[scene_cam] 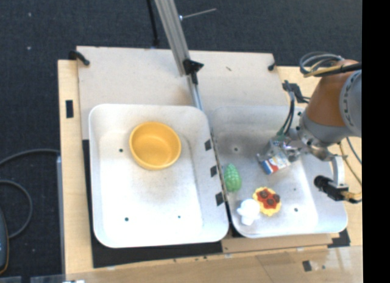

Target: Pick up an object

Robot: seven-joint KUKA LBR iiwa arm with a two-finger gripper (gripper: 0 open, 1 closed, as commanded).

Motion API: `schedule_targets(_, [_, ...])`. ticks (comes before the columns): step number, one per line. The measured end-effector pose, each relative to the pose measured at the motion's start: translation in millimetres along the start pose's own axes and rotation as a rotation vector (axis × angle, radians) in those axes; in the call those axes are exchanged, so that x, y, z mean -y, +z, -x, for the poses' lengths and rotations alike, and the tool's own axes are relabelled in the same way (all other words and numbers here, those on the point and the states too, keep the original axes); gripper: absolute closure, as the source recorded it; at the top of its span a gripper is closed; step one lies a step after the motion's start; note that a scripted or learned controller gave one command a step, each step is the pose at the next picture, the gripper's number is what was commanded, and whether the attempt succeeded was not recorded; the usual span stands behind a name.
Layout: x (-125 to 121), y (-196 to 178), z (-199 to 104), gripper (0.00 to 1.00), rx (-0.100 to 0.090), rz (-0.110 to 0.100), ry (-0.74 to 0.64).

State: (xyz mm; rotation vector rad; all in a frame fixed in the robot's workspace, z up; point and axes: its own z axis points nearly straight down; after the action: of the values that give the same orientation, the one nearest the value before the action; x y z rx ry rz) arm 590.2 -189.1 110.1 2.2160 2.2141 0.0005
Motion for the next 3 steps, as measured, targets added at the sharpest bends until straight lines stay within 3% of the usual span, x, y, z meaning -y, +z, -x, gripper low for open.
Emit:
schedule_targets(1, [-3.2,4.1,2.4,0.0,0.0,0.004,0.001])
schedule_targets(2, [-4.7,-7.9,3.1,1.0,0.0,0.01,0.002])
schedule_targets(3, [-2.8,-61.1,-5.2,1.0,-0.005,0.0,-0.004])
